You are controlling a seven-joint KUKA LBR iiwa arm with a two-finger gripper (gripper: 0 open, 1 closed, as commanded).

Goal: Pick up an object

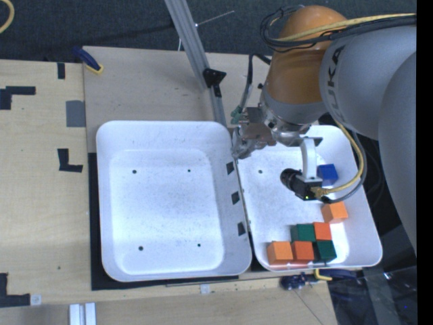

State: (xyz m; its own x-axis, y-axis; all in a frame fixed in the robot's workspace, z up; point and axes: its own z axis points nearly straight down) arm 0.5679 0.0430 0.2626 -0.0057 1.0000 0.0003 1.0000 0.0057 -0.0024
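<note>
In the camera view, the gripper [245, 141] hung at upper centre, over the left rim of the right bin [267, 212], a smooth, shallow white tray. Whether it was wide or narrow could not be told. Matte, square-edged cubes lay in that bin: a blue block [327, 172] right of centre, an orange block [334, 212] just below it, and a cluster of orange and green blocks [304, 242] at lower right. The left bin [101, 141] looked grey-speckled.
</note>
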